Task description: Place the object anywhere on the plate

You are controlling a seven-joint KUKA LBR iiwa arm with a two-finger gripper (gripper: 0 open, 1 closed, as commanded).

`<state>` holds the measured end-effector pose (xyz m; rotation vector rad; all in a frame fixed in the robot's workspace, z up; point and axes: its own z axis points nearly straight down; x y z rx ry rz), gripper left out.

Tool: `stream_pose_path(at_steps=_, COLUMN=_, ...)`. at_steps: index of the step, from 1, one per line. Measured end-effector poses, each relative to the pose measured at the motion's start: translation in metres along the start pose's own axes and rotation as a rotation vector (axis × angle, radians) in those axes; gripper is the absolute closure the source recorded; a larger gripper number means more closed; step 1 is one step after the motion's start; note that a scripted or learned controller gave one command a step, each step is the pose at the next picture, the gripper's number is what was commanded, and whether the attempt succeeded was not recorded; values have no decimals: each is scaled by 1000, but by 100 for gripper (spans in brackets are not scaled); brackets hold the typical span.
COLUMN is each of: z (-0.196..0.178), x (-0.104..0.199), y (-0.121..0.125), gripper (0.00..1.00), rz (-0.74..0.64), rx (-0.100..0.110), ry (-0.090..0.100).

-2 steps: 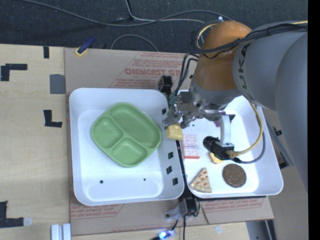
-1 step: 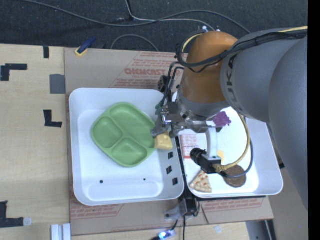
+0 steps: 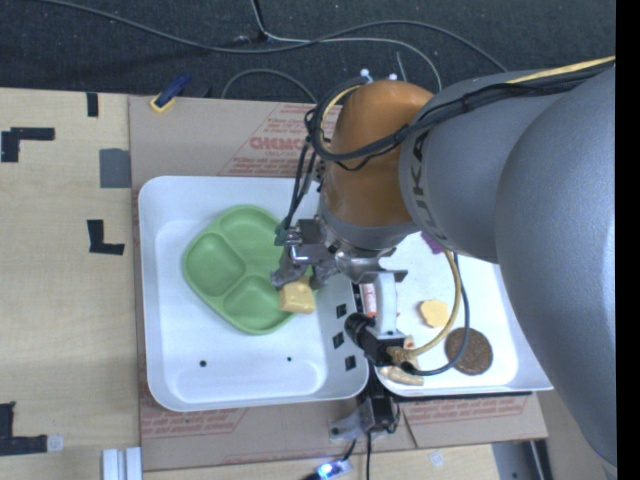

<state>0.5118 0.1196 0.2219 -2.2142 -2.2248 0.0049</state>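
Note:
A green sectioned plate (image 3: 232, 264) lies in the left white bin (image 3: 170, 368). My gripper (image 3: 298, 276) hangs over the plate's right edge, under the orange band of the arm (image 3: 375, 158). A pale yellow block (image 3: 297, 298) sits just below the fingers at the plate's right rim; I cannot tell whether the fingers still touch it.
The right bin (image 3: 500, 368) holds a small yellow-orange piece (image 3: 433, 313), a brown round cookie-like disc (image 3: 468, 350) and a pale curved piece (image 3: 400, 372). The big grey arm covers much of the right bin. Cardboard lies beneath both bins; cables run across the dark floor behind.

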Motion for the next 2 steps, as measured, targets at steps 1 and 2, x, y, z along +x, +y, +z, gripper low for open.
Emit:
stream_pose_path(at_steps=1, z=-13, x=16, y=-10, gripper=100, rz=0, rx=-3, ry=1)
stream_pose_path(at_steps=2, z=-12, x=15, y=-10, gripper=0, rz=2, rx=-2, ry=0)
